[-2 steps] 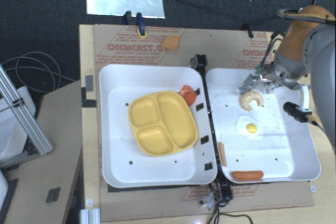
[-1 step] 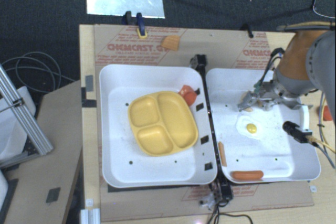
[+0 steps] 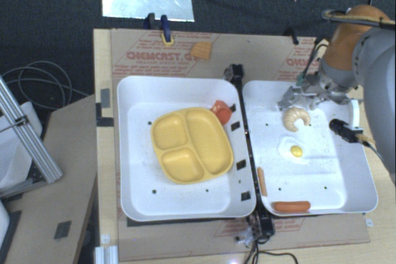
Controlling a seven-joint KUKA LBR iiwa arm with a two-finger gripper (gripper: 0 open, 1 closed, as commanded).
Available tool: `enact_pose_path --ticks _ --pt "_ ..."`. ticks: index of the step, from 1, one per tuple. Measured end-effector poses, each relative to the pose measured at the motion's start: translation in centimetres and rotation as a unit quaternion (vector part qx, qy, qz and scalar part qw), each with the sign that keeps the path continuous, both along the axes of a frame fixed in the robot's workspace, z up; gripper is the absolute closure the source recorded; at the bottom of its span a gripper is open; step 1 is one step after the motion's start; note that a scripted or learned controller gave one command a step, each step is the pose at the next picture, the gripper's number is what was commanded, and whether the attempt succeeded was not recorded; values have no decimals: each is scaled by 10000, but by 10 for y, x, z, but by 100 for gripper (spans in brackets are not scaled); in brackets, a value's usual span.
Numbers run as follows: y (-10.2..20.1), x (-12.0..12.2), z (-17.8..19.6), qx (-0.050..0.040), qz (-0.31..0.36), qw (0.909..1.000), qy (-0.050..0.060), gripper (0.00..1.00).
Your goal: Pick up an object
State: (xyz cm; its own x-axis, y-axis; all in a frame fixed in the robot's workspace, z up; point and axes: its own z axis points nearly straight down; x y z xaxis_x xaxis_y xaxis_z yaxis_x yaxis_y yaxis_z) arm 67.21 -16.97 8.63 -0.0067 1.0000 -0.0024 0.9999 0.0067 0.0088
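Croissant: upper part of the right bin, directly under the gripper; whether the fingers are open or closed on it cannot be told. Fried egg: just below the croissant. Sausage: near front wall. Left bin: yellow divided plate, red piece at its upper right corner.

The pincer hangs low over the right bin, just above a croissant. A fried egg lies just below the croissant. A sausage lies near the bin's front edge. In the left bin sits a yellow tray, touching a red toy.
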Motion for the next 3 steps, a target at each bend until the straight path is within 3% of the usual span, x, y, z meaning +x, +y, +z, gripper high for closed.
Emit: enact_pose_path --ticks 1,2,3 --pt "-4 -37 -2 8 -29 10000 46 0" --pt "-5 -33 13 -6 -6 10000 -2 100" --pt "-4 -33 12 -9 -2 10000 -5 0"
